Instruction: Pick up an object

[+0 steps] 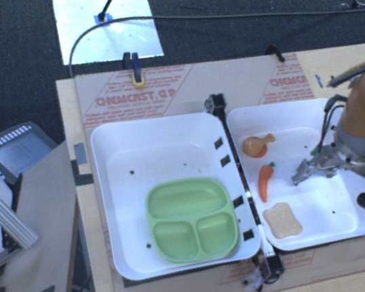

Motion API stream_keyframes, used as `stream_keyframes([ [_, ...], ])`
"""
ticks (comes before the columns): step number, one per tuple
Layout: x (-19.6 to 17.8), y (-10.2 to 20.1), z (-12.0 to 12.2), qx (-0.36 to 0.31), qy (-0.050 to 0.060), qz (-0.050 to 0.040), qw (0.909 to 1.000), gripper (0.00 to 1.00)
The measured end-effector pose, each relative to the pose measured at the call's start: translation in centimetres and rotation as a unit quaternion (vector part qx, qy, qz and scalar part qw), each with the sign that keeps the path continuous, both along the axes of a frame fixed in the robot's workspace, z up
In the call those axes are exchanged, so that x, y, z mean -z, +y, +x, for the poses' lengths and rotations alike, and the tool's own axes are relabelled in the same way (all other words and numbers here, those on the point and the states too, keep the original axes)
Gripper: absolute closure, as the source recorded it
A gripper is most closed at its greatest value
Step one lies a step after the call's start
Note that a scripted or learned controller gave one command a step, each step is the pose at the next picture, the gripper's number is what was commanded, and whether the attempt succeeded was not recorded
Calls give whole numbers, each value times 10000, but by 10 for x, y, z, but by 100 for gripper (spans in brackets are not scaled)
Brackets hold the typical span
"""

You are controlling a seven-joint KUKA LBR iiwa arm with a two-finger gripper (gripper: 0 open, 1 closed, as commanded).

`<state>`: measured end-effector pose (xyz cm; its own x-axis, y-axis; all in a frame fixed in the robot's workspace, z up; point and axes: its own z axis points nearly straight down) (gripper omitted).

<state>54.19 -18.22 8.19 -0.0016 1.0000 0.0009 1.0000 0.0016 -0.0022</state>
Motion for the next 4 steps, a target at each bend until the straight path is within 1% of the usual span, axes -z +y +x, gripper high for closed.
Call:
stream_keyframes([
  [1, -10, 0, 1, -5, -9, 0, 10000, 100],
  [2, -66, 9, 3, -18, -31, -8, 10000, 100],
  [3, -129, 11, 4, -20, -38, -13, 10000, 100],
  [4, -140, 10, 6, -20, -14, -6, 10000, 100],
])
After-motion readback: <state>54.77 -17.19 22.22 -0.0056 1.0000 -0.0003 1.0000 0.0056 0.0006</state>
